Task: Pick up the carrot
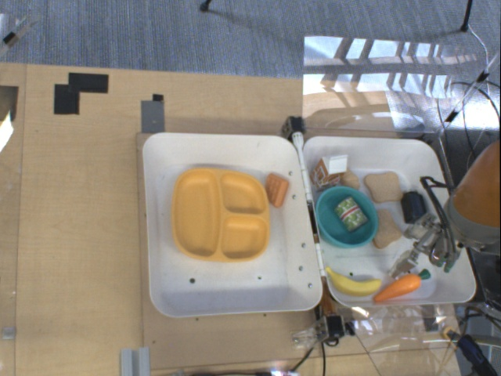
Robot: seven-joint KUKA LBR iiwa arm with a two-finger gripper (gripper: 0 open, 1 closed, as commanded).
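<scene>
The left white bin [164,288] holds a yellow divided plate [220,213], while the right white bin [438,163] carries a teal bowl [335,229] and a banana [351,283]. The carrot [397,287] lies at the right bin's near edge beside the banana, with the gripper [415,257] just above its leafy end; whether the gripper grips anything I cannot tell

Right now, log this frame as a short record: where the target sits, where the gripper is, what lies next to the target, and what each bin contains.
target: orange carrot with green top, lying in the right white bin, near its front edge
gripper: two-finger gripper just above the carrot; nothing visibly held between its fingers
neighbour: yellow banana, left of the carrot
right bin, other: teal bowl with a green can inside, tan bread-like pieces
left bin: yellow divided plate, small orange block beside it
</scene>
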